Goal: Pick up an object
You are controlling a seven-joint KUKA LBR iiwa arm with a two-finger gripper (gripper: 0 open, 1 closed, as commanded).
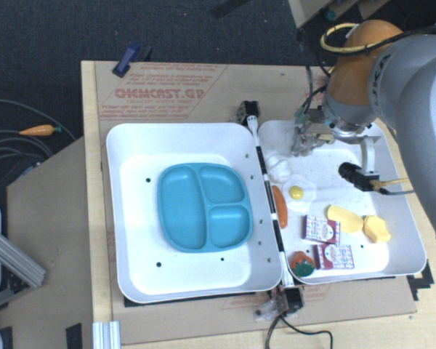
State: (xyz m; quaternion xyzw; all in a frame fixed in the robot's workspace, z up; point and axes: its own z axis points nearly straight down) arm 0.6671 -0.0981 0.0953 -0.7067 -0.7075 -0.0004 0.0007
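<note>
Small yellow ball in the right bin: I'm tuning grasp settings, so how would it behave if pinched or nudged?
The yellow ball looks round, so a nudge would probably roll it. It seems small beside the sausage, so likely light. Lying loose on the smooth right bin, it may slip out of a pinch.

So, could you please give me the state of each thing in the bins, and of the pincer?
blue plate, flat, right way up, compartments empty, in the left bin.
sausage, lying along the left wall of the right bin.
farther carton, lying flat, printed side up.
nearer carton, lying flat, printed side up.
pincer, over the right bin's far end.
</note>
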